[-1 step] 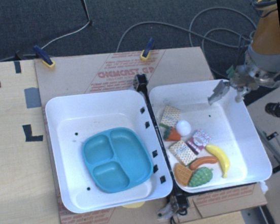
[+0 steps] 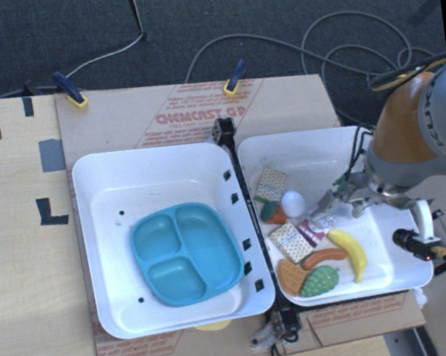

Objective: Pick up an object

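My gripper (image 2: 325, 208) reaches into the right bin (image 2: 316, 143) from the right, low over the pile of toys. Its tip is just right of a white ball (image 2: 292, 201) and right above a pink and purple packet (image 2: 314, 229). A yellow banana (image 2: 350, 252) and a reddish sausage (image 2: 323, 257) lie just in front of the tip. Nearby are two checkered crackers (image 2: 271, 181) (image 2: 291, 242), a red and green piece (image 2: 270, 212), a green lumpy toy (image 2: 319, 281) and an orange piece (image 2: 289, 273). Nothing is visibly lifted.
The left bin (image 2: 101, 181) holds a blue divided plate (image 2: 186, 253). A black divider (image 2: 243, 203) with clips runs between the bins. The grey and orange arm (image 2: 408, 132) hangs over the right bin's right rim. Cables (image 2: 335, 36) lie behind the bench.
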`<control>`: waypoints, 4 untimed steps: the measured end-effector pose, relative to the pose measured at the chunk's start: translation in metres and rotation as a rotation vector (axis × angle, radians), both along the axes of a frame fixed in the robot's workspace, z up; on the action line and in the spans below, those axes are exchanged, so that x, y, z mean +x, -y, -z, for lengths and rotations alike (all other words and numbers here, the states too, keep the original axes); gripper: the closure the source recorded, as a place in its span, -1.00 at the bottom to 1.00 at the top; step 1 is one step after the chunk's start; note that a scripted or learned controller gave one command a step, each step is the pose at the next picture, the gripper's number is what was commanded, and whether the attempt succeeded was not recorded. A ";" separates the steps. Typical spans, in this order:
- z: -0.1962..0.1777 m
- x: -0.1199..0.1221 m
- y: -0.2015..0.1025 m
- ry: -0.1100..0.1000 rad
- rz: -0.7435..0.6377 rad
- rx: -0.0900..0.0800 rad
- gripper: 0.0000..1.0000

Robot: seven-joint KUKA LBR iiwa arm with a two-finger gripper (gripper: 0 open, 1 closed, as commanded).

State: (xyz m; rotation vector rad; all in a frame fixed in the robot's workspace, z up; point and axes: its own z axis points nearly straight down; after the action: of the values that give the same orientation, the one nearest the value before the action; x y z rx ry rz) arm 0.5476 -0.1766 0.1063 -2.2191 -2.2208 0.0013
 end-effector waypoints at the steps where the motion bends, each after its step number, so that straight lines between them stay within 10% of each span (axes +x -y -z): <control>1: 0.017 -0.049 -0.035 0.016 0.002 -0.004 -1.00; 2: 0.008 -0.061 -0.006 0.008 0.000 -0.001 -1.00; 3: 0.017 0.018 -0.071 0.013 -0.001 0.000 -1.00; 4: -0.078 0.056 -0.134 0.002 -0.001 -0.001 -1.00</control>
State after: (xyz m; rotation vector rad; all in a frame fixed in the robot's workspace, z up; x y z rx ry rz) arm 0.6035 -0.0428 0.1844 -2.2193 -2.2235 0.0001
